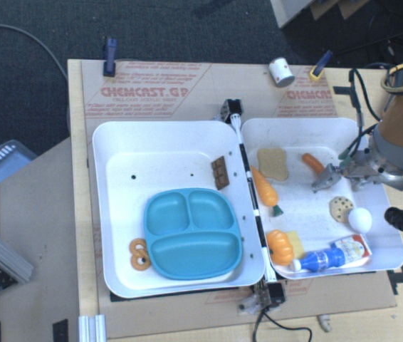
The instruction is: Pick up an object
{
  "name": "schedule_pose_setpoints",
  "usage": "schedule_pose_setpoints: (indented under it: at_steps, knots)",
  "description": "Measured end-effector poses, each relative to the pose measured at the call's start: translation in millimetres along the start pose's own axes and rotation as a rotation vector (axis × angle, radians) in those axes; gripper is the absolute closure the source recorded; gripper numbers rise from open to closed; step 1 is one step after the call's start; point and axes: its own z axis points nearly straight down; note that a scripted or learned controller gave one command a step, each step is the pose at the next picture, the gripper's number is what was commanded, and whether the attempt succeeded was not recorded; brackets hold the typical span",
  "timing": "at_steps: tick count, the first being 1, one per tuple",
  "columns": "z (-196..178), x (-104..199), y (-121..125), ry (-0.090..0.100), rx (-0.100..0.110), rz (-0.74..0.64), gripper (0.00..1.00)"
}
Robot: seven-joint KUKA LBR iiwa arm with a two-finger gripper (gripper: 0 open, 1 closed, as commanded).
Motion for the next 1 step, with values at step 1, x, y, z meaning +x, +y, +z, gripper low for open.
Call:
schedule_pose_setpoints:
  at_steps: [1]
  knots:
    - [-2.5,17.9,83.7,0.000,0.000,-0.001,0.00]
